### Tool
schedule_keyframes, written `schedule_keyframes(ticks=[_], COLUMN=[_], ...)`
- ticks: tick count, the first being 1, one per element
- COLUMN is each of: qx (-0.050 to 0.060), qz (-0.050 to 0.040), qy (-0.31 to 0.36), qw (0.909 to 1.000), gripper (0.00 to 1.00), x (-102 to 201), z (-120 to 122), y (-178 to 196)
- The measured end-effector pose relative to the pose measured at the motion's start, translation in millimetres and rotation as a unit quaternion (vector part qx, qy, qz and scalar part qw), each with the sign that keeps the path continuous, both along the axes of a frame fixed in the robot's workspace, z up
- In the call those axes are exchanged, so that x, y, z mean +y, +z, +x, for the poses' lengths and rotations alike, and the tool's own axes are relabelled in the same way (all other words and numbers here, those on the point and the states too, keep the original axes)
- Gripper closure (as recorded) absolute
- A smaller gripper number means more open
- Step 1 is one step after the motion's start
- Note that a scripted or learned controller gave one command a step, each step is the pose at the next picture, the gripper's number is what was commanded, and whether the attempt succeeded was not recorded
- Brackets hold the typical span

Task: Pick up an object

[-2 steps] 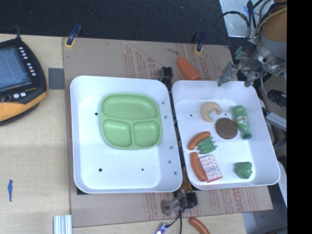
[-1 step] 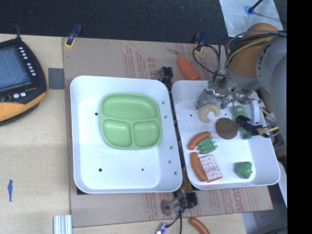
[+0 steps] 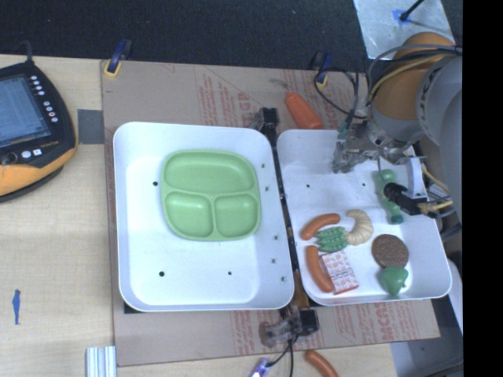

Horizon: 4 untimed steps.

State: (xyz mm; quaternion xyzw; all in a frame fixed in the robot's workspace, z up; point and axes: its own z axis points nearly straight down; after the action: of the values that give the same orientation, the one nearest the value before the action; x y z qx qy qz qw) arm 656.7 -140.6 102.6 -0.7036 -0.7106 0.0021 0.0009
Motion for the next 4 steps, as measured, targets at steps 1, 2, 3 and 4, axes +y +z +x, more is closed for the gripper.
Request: schedule_keyframes(ticks=[1, 2, 3, 4], qx=[0.0, 0.001, 0.001, 0.0], qz=[0.0011, 0.0009, 0.0004, -0.0005], qy=[-0.002, -0.002, -0.002, 0.0], qw=[1.0, 1.0, 1.0, 1.0], gripper=[1.0, 0.0, 0.0, 1.0], x=[54, 54, 40, 39], z=[-50, -51, -109, -108], y=[90, 89, -12, -1])
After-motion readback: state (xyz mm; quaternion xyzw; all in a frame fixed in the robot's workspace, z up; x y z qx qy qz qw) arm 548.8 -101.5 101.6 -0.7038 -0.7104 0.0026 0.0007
